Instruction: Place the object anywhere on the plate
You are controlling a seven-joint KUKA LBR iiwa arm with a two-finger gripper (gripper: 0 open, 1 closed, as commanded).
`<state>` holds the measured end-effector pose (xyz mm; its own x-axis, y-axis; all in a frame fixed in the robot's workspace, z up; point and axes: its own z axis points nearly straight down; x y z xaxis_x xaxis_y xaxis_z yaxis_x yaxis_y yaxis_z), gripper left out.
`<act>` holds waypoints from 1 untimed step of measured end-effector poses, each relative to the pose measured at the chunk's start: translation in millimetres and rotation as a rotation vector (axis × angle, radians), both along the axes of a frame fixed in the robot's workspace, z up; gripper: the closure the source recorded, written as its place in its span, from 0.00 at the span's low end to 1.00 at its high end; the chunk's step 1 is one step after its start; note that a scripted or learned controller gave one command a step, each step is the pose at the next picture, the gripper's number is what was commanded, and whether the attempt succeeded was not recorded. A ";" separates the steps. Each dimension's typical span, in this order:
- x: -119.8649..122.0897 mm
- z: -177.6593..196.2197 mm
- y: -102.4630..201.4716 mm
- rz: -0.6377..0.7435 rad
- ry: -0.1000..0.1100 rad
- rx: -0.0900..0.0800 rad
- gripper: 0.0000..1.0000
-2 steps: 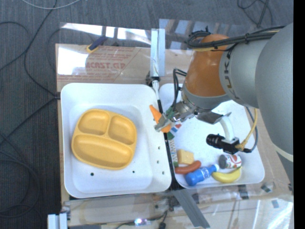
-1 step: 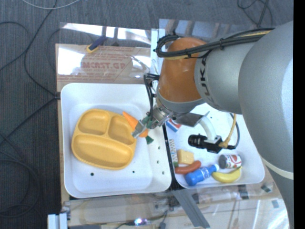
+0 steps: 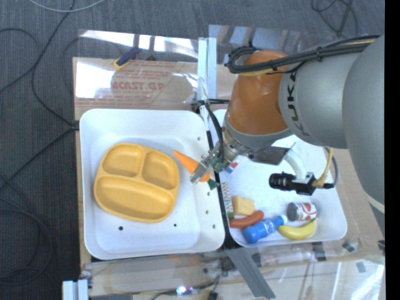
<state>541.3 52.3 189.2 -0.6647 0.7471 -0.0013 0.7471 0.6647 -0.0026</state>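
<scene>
A yellow plate (image 3: 136,181) with three compartments lies in the left bin (image 3: 106,242). An orange carrot (image 3: 187,161) hangs just right of the plate's edge, above the left bin floor. My gripper (image 3: 204,171) is at the carrot's thick end, shut on it, with the carrot's tip pointing up-left toward the plate. The arm comes in from the right, over the divider between the bins.
In the right bin (image 3: 331,230) lie a banana (image 3: 297,230), a blue bottle (image 3: 261,229), a red sausage (image 3: 246,219), a yellow sponge-like block (image 3: 242,205) and a small can (image 3: 302,211), all along its near side. The grey arm body covers the bin's far part.
</scene>
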 end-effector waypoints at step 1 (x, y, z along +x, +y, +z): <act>1.2 -3.5 73.4 0.237 0.001 0.002 1.00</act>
